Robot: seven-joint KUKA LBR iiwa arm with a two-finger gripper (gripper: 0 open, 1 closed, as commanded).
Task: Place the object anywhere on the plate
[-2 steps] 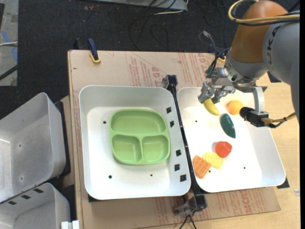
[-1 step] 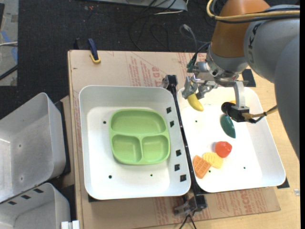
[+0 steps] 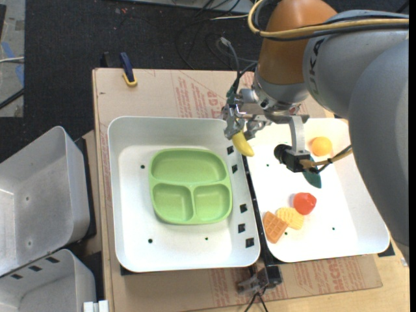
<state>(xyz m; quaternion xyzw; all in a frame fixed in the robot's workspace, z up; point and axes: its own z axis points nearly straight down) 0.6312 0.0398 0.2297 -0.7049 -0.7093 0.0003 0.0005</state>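
A green three-compartment plate lies in the left white bin. My gripper hangs over the divide between the two bins, just beyond the plate's far right corner. A small yellow banana-shaped object sits between its fingers, so the gripper is shut on it. The banana hangs tilted, its lower end pointing toward the right bin.
In the right bin lie an orange ball, a red tomato-like piece, a yellow-orange waffle-like piece and a dark teal piece. Empty white containers stand at the far left.
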